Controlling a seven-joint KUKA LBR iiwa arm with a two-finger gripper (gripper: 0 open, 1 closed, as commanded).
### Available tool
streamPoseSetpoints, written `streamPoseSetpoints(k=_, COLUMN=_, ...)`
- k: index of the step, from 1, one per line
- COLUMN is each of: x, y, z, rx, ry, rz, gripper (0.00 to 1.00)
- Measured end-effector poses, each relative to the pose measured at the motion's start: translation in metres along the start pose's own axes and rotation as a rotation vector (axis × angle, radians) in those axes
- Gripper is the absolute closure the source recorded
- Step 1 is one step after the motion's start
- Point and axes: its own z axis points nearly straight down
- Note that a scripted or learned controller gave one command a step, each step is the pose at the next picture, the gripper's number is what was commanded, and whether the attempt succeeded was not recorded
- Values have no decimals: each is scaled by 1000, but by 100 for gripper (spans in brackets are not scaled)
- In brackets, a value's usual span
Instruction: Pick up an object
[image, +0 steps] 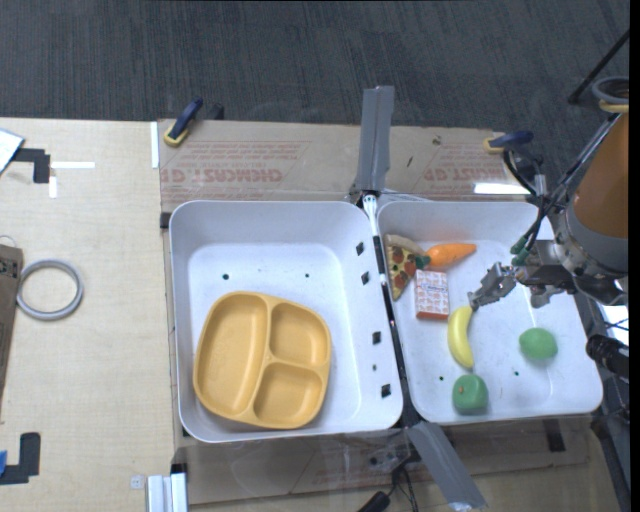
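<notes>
1. Bench with two white bins; my right bin (590, 395) holds banana (460, 338), carrot (450, 254), green fruits.
2. Gripper (490, 287) hovers above banana, jaws apparently released, nothing grasped; I judge pickup not yet done.

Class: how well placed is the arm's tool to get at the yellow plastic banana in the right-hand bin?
Probably well placed: the tool hangs just above the yellow plastic banana, whose top lies uncovered. The red-and-white carton sits beside it, apart.
</notes>
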Motion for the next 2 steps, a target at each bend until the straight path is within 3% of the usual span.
streamPoseSetpoints(k=1, x=-12, y=1, z=177, rx=0, ry=1, rz=86, gripper=0)
streamPoseSetpoints(k=2, x=-13, y=0, z=168, rx=2, ry=1, rz=90, gripper=100)
